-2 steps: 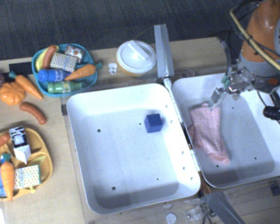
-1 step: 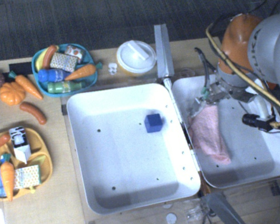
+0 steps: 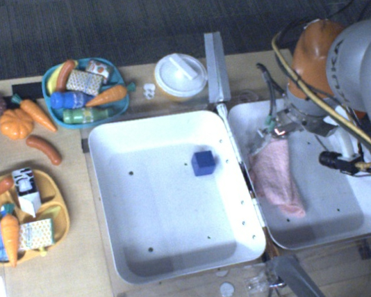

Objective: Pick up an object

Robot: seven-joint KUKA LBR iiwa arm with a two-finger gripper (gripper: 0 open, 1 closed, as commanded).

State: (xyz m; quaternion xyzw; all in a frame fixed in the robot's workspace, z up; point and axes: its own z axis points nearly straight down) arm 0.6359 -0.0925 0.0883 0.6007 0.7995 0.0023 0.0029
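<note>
- The grey arm (image 3: 363, 72) reaches in from the right over the right bin (image 3: 339, 224), its orange band (image 3: 313, 49) showing above the wrist.
- The end effector (image 3: 275, 129) sits low at the upper left of the right bin, just above the top end of a pink cloth (image 3: 276, 178); whether it is spread or closed cannot be told from this angle.
- The pink cloth lies crumpled along the left side of the right bin, close to the wall shared with the left bin (image 3: 181, 251).
- A blue cube (image 3: 203, 162) rests alone in the left bin, right of its centre, well apart from the end effector.
- Beyond the bins on the worktop (image 3: 88, 280) stand a white lidded bowl (image 3: 180, 76) and a blue bowl (image 3: 84, 90) of toy food.
- A yellow tray (image 3: 50, 202) at the left holds toy cartons and a carrot; their printing is too small to read.
- A toy pumpkin (image 3: 15, 125) and a sausage (image 3: 43, 150) lie loose nearby.
</note>
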